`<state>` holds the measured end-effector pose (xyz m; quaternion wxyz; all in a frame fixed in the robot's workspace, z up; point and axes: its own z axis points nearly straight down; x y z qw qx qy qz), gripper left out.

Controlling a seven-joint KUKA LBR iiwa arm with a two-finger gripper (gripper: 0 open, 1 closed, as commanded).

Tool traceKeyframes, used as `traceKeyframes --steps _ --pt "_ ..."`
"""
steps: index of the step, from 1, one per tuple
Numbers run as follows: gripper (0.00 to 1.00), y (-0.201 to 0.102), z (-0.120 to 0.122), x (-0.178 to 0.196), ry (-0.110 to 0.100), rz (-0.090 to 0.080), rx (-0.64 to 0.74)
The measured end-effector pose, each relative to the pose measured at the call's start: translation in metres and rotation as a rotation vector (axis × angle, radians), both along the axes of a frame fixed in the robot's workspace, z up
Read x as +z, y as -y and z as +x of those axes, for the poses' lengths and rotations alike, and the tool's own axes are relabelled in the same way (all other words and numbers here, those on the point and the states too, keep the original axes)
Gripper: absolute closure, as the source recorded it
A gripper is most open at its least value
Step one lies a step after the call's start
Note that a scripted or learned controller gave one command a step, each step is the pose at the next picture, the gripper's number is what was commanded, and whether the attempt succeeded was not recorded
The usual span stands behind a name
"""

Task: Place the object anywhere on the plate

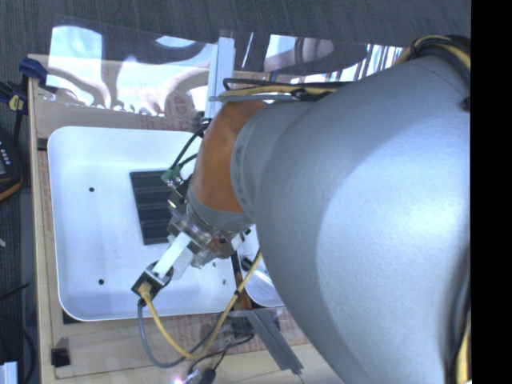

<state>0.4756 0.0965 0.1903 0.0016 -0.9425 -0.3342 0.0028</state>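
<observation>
A dark ribbed rectangular slab [150, 205] lies flat in the left bin [80, 238], a little right of its middle. The arm's orange band and wrist hang over the slab's right edge, with the gripper [200, 245] below them at the bin's right side, mostly covered by the wrist. A pale rounded rim [260, 290], likely the plate, peeks out under the arm just right of the divider between the bins. The rest of the plate and the right bin are hidden by the grey arm.
The big grey arm [368, 214] covers the right half of the view. A clear screen [136, 70] stands along the bench's back edge. Yellow and grey cables [172, 338] loop over the front of the bench.
</observation>
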Motion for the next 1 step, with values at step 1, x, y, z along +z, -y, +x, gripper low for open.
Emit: traceKeyframes --steps 1 --pt "1.00 -0.0528 -0.0016 -0.0499 -0.006 -0.002 -0.155"
